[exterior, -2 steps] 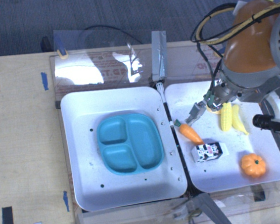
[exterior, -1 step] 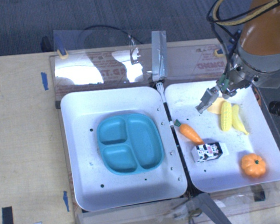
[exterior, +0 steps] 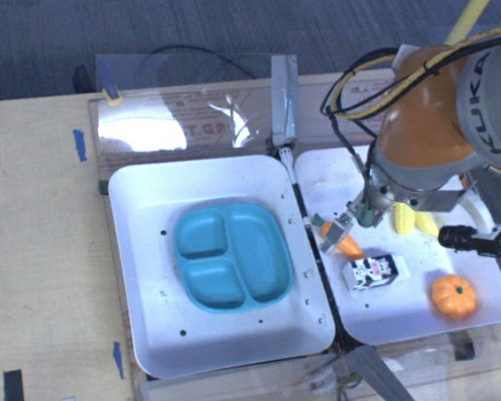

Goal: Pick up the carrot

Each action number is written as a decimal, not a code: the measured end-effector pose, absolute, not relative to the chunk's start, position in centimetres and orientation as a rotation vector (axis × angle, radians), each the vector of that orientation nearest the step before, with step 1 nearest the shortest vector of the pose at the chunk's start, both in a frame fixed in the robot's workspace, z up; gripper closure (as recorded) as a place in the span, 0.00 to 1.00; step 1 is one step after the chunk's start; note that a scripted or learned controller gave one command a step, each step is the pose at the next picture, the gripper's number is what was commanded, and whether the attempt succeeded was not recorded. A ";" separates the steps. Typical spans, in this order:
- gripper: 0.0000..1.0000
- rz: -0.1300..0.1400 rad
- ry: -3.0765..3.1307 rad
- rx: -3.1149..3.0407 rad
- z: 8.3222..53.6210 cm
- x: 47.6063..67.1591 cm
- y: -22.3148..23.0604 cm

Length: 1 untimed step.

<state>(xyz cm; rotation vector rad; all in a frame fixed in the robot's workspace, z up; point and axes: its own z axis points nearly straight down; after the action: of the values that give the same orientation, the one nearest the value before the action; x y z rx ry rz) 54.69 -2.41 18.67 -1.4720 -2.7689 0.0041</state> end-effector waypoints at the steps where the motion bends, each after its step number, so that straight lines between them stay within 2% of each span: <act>1: 0.00 -0.001 -2.862 -1.309 18.5 59.9 -6.5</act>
<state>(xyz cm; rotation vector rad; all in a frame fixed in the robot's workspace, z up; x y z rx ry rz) 59.93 -6.53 18.50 -1.3090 -2.8617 -0.0006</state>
